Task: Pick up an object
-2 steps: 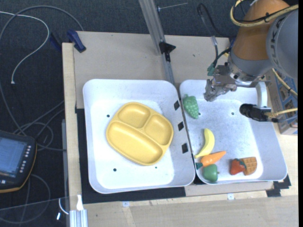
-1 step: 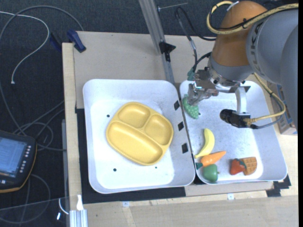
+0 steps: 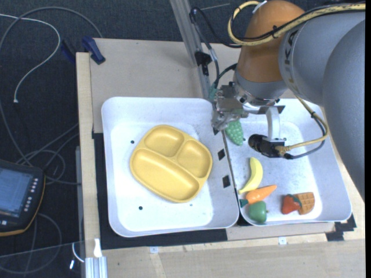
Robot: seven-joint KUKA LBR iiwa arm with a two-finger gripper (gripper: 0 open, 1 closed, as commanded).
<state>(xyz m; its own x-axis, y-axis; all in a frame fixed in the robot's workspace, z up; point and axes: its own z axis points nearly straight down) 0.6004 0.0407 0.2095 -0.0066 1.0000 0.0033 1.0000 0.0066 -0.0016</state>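
Observation:
My gripper (image 3: 228, 122) hangs over the upper left corner of the right bin (image 3: 324, 155), close to the wall between the two bins. A green bunch of grapes (image 3: 235, 133) pokes out from between its fingers, its top hidden by the gripper body, and the gripper is shut on it. Lower in the same bin lie a yellow banana (image 3: 253, 175), an orange carrot (image 3: 261, 193), a green pepper (image 3: 257, 212) and a red and orange toy piece (image 3: 299, 203).
A yellow divided plate (image 3: 170, 163) lies in the left bin (image 3: 116, 172). A black cable fitting (image 3: 264, 145) hangs beside the gripper over the right bin. A metal post (image 3: 188, 33) rises behind the bins. The arm's grey body covers the upper right.

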